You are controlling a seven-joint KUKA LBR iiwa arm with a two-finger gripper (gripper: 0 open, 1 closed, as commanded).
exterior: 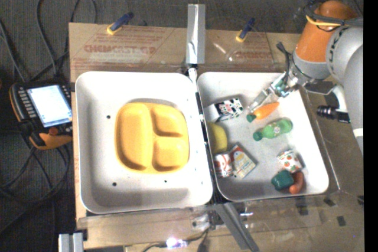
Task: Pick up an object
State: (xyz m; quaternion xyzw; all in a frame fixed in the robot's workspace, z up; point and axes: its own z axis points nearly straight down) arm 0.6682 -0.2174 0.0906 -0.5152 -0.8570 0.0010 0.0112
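My gripper (pixel 267 98) hangs low over the upper middle of the right bin (pixel 313 127), reaching in from the upper right. Just below its tip lies an orange toy carrot (pixel 266 110) with a green end, touching it or nearly so; I cannot tell which. A green bottle (pixel 273 129) lies on its side below the carrot. A black-and-white carton (pixel 229 108) sits to the gripper's left. Nothing is lifted off the bin floor.
The right bin also holds a yellow round fruit (pixel 217 137), two small printed cartons (pixel 234 163), a white patterned cup (pixel 287 159), and a green piece (pixel 282 180) beside a red one (pixel 297 182). A yellow divided tray (pixel 153 136) lies in the left bin (pixel 94 127).
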